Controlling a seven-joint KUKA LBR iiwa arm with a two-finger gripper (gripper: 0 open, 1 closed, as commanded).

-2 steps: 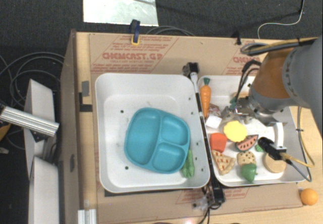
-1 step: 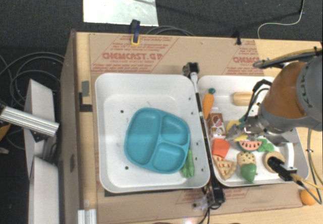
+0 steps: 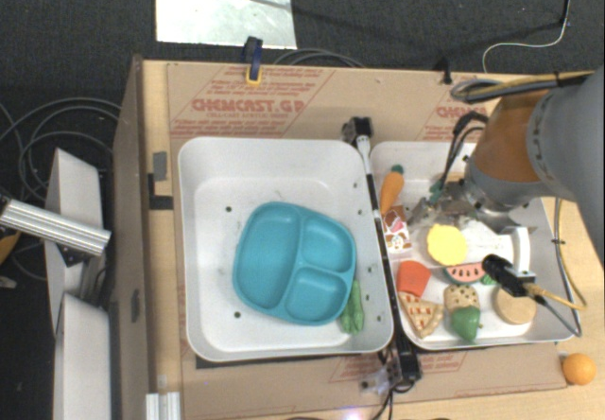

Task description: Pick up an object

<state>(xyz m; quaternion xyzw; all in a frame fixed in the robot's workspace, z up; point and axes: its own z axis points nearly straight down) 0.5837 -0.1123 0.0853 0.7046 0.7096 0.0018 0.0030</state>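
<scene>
Listing from the camera view, we log the following.

Item, gripper (image 3: 437, 207): low over the far half of the right bin (image 3: 473, 341), between the carrot (image 3: 391, 189) and a yellow round piece (image 3: 446, 244). We cannot tell whether it is released or clenched, since the wrist hides it. We see nothing in its grasp.

Item, carrot, probably the nearest candidate: lying flat against the bin's left wall, just beside the gripper. Its long axis runs along that wall, with the green top toward the far end and the orange body toward us.

Item, neighbours: a small red-and-white piece (image 3: 395, 236) touching or almost touching the carrot's near end, and a watermelon slice (image 3: 465, 271) below the yellow piece.

Item, left bin (image 3: 217, 182): holds a blue plate (image 3: 295, 262) with a green pod (image 3: 353, 306) at its edge.

Risks, in our judgement:
- The wall leaves little room on the carrot's left, so a descent could strike the rim.
- A grip along the long axis, and not across it, would likely slip off.
- The crowding invites a nudge or a double catch.
</scene>
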